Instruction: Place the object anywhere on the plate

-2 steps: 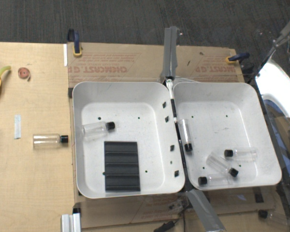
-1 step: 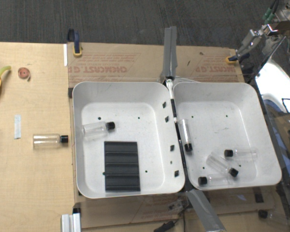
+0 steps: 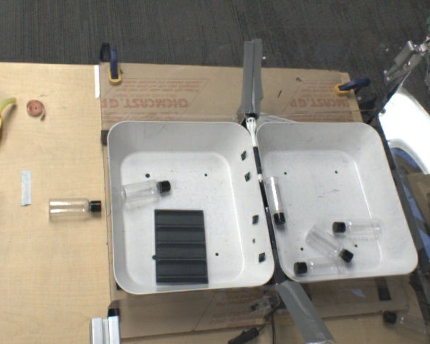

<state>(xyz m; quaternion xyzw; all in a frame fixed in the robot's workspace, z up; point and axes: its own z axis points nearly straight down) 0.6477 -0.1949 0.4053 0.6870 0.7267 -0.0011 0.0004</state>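
I see the left bin [image 3: 122,156] holding one clear vial with a black cap [image 3: 146,190], lying on its side just above a dark ribbed plate [image 3: 180,246], apart from it. The right bin [image 3: 373,149] holds four more vials: one against its left wall [image 3: 273,200], three clustered near the front [image 3: 330,248]. Another vial [image 3: 74,207] lies on the wooden surface [image 3: 43,264], left of the bins.
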